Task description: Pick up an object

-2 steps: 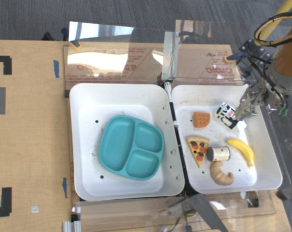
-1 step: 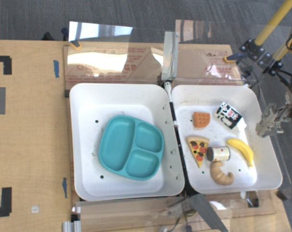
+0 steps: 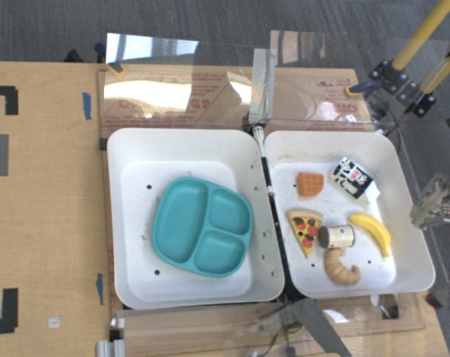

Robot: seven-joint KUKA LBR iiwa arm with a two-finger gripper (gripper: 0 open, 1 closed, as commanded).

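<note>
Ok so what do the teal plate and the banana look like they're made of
The teal plate looks like moulded plastic with a satin finish: uniform colour, soft rounded dividers between its three compartments. The banana looks like a plastic toy: even yellow, smooth, no blemishes, though real fruit cannot be ruled out at this size.

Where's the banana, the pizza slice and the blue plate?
banana [image 3: 373, 231], camera view, middle of its curve.
pizza slice [image 3: 305, 228], camera view, its topped centre.
teal divided plate [image 3: 180, 220], camera view, its large compartment.
</note>
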